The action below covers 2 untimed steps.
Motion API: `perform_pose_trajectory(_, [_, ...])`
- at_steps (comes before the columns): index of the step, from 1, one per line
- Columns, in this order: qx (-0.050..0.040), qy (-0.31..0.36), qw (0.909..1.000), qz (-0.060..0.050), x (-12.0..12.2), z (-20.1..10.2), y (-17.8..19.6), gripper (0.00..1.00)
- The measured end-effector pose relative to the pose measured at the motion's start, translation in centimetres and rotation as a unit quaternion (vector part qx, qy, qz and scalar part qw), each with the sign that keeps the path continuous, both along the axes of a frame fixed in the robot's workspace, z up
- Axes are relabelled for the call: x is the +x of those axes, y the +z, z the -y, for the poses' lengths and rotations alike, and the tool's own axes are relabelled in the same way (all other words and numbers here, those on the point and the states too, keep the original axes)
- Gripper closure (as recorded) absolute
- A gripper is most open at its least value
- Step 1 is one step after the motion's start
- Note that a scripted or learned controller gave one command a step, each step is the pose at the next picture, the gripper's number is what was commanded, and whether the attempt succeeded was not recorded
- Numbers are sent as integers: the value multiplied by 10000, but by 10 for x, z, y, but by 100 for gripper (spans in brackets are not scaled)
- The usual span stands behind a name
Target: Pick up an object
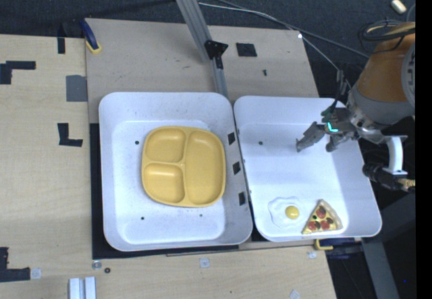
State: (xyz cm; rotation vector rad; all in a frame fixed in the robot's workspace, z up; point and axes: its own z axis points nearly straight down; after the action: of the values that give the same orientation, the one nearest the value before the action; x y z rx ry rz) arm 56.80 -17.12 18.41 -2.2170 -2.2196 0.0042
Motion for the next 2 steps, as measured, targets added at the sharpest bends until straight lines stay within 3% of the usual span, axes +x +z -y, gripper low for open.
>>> perform_pose_trajectory(1, [-4,2,10000,17,1,0,1,0])
perform_pose_trajectory(2, [-8,-7,10000,-3,-6,8,-51,0])
